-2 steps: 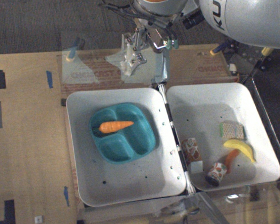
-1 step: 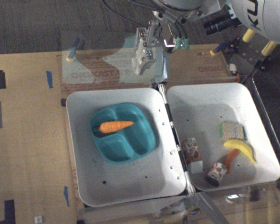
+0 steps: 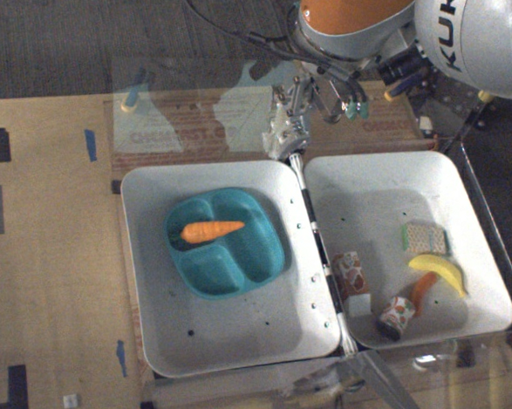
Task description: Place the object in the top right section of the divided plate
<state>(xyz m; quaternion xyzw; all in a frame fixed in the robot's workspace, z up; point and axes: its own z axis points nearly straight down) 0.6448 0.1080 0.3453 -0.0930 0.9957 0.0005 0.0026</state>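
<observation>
A teal divided plate (image 3: 243,270) sits in the left white bin (image 3: 160,337). An orange carrot (image 3: 212,231) lies lengthwise across the plate's upper part, its tip pointing right; I cannot tell exactly which section it rests in. My gripper (image 3: 288,140) hangs above the far rim where the two bins meet, well clear of the plate and up and to the right of the carrot. Nothing shows in it.
The right bin (image 3: 369,191) holds a small sponge-like block (image 3: 424,235), a yellow banana (image 3: 440,271), an orange piece (image 3: 423,289) and two small printed packages (image 3: 350,273) (image 3: 395,314). Cables hang around the wrist above the bins.
</observation>
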